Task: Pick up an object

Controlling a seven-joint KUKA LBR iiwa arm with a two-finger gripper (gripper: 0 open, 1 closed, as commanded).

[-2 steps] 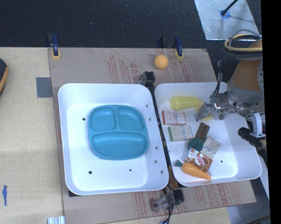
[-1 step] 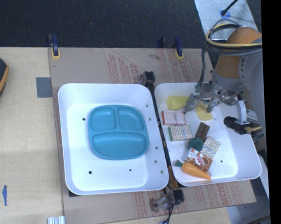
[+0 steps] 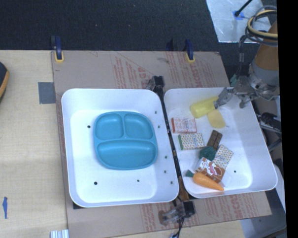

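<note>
The right bin (image 3: 254, 151) holds several small items. Among them are a yellow rounded piece (image 3: 203, 108), a pale yellow block (image 3: 216, 119), a red-and-white packet (image 3: 184, 125), a brown bar (image 3: 215, 138) and an orange carrot (image 3: 208, 182). My gripper (image 3: 232, 101) hangs over the bin's far right corner, just right of the yellow rounded piece. Its two fingers stand apart and open, one fingertip (image 3: 220, 101) close to that piece, and nothing sits between them.
A blue divided plate (image 3: 125, 140) lies in the left bin (image 3: 78, 188). A green-dotted packet (image 3: 191, 141), a dark green item (image 3: 207, 152) and a colourful wrapper (image 3: 217, 163) crowd the middle of the right bin. Clamps (image 3: 189, 49) hold the cardboard at the back.
</note>
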